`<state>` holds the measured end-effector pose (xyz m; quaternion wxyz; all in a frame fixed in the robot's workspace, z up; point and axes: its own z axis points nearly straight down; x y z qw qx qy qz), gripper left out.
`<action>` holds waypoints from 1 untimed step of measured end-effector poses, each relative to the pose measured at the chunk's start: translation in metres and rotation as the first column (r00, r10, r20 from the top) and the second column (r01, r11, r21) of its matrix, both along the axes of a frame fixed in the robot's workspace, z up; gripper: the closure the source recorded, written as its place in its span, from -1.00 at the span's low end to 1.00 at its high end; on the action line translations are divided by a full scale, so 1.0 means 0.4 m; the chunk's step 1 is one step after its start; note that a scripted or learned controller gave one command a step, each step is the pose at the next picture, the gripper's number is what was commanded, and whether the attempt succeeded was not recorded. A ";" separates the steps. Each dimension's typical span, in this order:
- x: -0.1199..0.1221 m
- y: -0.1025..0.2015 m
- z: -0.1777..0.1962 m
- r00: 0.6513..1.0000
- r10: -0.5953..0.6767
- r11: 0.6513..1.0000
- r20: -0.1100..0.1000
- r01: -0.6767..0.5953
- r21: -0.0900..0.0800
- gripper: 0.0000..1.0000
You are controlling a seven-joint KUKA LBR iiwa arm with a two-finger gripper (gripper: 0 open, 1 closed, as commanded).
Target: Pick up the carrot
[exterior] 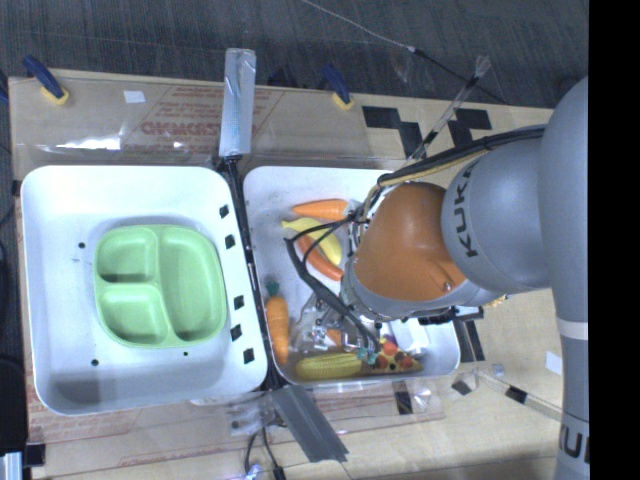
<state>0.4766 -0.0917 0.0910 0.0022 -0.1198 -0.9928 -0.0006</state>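
Camera view has the gripper (322, 330), its state impossible to tell, lowered just beside the carrot (277, 328) at the bin wall (255, 268), where the nearby pickle (328, 366) could be caught instead.

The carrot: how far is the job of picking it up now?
Done: the arm has reached into the right bin. In hand: the gripper is low, just right of the carrot, which lies along the bin's left wall; nothing shows between its fingers. Left: to grasp the carrot and lift it.
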 end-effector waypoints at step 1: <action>0.001 0.001 0.001 0.946 -0.323 0.946 0.005 0.323 -0.001 1.00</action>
